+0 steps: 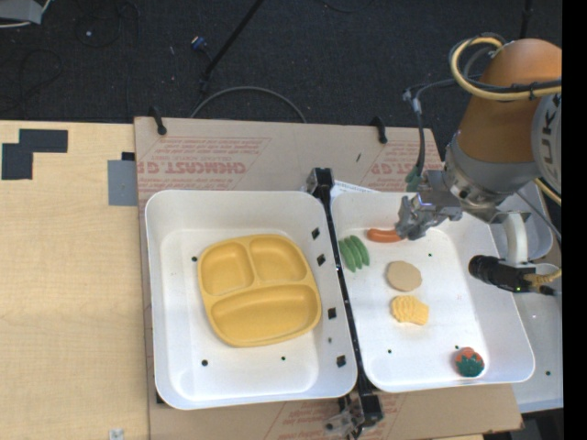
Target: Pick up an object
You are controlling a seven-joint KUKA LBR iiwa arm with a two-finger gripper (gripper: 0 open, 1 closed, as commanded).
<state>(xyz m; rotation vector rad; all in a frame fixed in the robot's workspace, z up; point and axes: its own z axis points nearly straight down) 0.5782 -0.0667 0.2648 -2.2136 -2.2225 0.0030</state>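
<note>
The jaws [415, 223] hang low over the far end of the right bin [514, 337], right at the tip of a small orange-red carrot-like piece [384, 236] that lies flat on the bin floor. From here I cannot tell whether they are apart or closed; nothing visibly sits between them. Just beside the carrot toward the divider lies a green pea-pod toy [354, 252], and nearer the front a tan round piece [404, 276] with a yellow ridged piece [410, 311] just below it. A small red-and-green item [469, 362] sits well apart in the near corner. The left bin [174, 374] holds a yellow divided tray [259, 288]. To take the carrot cleanly, I'd judge the jaws should centre over its middle, straddle its narrow width, and go right down to the floor before closing.
</note>
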